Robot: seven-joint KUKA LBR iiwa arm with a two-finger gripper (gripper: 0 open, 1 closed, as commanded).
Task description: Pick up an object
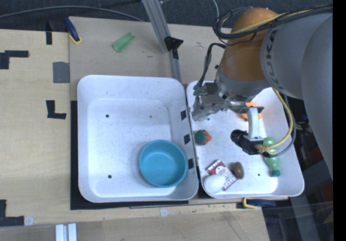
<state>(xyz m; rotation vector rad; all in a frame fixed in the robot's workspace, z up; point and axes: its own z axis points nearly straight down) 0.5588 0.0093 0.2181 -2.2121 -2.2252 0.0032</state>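
A large grey robot arm with a rounded orange band fills the upper right of the frame, closest to the camera, reaching down over the right-hand bin. Its gripper hangs at that bin's upper left corner, just above a small green and orange ball; whether it is spread or closed cannot be told, and nothing is seen held.

There are two shallow white bins, side by side. The left bin holds one thing: a round blue bowl, smooth and glossy, low and to the right, with wide bare floor around it. The right bin is crowded: the ball, a red and white packet, a white rounded piece, a small brown oval, a green bottle-like shape and an orange strip.

One green block lies on the wooden bench, upper left.
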